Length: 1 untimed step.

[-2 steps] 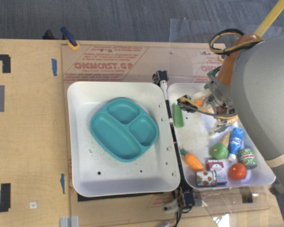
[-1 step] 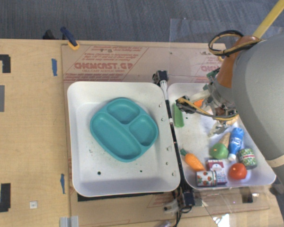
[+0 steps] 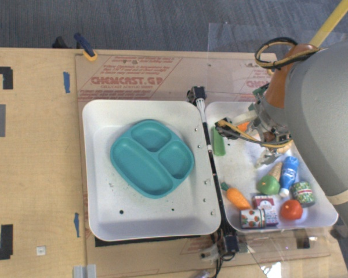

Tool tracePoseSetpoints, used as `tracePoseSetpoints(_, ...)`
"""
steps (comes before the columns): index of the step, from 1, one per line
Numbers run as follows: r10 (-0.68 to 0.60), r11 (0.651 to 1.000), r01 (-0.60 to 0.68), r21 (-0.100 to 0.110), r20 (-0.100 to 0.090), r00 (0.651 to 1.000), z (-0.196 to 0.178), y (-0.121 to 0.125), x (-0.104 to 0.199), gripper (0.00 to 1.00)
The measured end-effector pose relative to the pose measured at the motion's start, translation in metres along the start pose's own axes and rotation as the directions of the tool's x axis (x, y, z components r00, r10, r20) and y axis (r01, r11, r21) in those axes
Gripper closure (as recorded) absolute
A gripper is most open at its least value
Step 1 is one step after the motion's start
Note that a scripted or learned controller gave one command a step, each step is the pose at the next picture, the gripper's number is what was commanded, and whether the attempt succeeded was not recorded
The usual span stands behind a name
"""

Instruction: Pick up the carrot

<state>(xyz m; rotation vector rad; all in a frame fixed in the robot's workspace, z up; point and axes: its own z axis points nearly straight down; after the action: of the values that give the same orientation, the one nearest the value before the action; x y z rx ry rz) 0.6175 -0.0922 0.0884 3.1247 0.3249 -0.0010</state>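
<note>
Orange with a green top, the carrot (image 3: pixel 238 197) is lying on the floor of the right bin (image 3: pixel 243 167), close to its near-left corner. It is sitting well apart from the gripper (image 3: pixel 271 146), nearer the camera and off to the gripper's left in the view, and nothing is touching it. Just beside the carrot, toward the bin's near rim, a red and white carton (image 3: pixel 260 213) is resting. A red tomato (image 3: pixel 291 209) is sitting next to the carton, with a green patterned ball (image 3: pixel 304 193) just behind it. These are also lying on the near side of the gripper.

A green fruit (image 3: pixel 268 184) and a blue bottle (image 3: pixel 289 172) are lying between that cluster and the gripper, the bottle almost under it. The gripper is hanging low over the middle of the right bin. Whether it is clenched or released cannot be told, as the wrist and clutter are masking it.

To the gripper's left in the view, a green stick (image 3: pixel 218 141) is lying along the bin's wall. Farther left, a teal plate (image 3: pixel 152 158) is sitting in the left bin (image 3: pixel 104 132), well away from the gripper.
</note>
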Motion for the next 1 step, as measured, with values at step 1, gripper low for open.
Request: tracePoseSetpoints(1,0.0,1.0,0.0,0.0,0.0,1.0,0.0,-0.0003,0.0,0.0)
